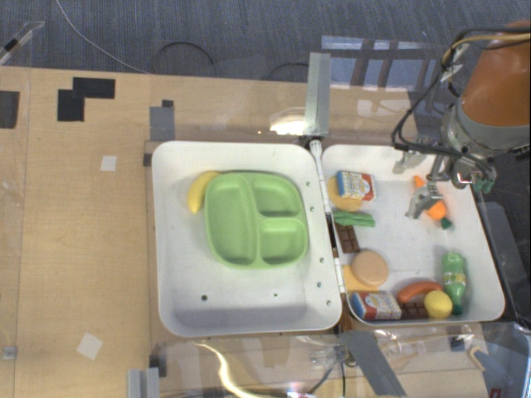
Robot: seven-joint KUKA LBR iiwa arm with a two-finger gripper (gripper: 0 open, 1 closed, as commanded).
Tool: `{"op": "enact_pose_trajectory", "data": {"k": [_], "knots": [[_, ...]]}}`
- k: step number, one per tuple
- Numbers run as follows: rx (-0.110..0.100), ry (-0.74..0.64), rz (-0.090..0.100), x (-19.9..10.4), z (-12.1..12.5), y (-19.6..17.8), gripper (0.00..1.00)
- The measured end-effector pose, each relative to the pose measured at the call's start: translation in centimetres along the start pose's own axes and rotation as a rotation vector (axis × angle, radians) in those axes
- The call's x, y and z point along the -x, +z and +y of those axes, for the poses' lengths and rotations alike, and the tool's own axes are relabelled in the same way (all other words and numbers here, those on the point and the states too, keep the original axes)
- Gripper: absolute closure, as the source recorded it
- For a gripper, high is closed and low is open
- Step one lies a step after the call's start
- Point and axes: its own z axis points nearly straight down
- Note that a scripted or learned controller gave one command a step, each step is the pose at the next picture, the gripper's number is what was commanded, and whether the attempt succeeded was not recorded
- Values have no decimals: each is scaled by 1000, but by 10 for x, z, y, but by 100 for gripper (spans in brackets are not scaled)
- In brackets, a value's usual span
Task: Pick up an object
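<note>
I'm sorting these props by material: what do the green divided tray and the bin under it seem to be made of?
The green divided tray looks like moulded plastic with a matte finish: uniform colour, rounded compartment edges, only soft highlights. The white bin under it seems to be plastic or coated sheet, smooth and slightly glossy, with rounded corners; the view leaves that open.

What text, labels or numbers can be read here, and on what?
No text can be read.
Carton in the right bin: red and blue label print, too blurred to read.
Can at that bin's near edge: label print, too small to read.
Green bottle: no legible label.
Black marks on the bench: plain shapes, no characters.
</note>
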Motion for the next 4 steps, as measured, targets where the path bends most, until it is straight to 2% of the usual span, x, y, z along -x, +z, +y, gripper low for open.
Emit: {"op": "enact_pose_trajectory", "data": {"k": [1, 2, 3, 4], "knots": [[-3, 28, -10, 39, -59, 128, 0], [-4, 20, -19, 42, -56, 115, 100], [-5, -334, -8, 45, -78, 13, 100], [-1, -334, -4, 44, -77, 17, 0]]}}
